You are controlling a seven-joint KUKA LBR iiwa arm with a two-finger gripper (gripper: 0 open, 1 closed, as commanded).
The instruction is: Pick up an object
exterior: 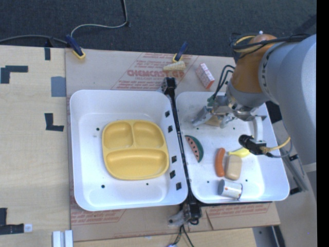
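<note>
My gripper [201, 119] hangs low over the upper left part of the right bin [267, 187], pointing left, on the grey arm with its orange band [249, 71]. Below it lies a watermelon slice [194, 147] near the bin's left wall. Further right lie an orange sausage [220, 161], a tan block [234, 166] and a yellow piece [239, 151] close together. A silver can [230, 189] lies on its side near the front wall. A small tan shape shows just at the gripper, too unclear to name.
The left bin [82, 138] holds a yellow divided plate [135, 149]. A black divider [175, 133] runs between the bins. Behind them on the cardboard lie a small pink-and-white box [206, 75] and a yellow clamp [176, 63]. Cables trail by the arm's wrist.
</note>
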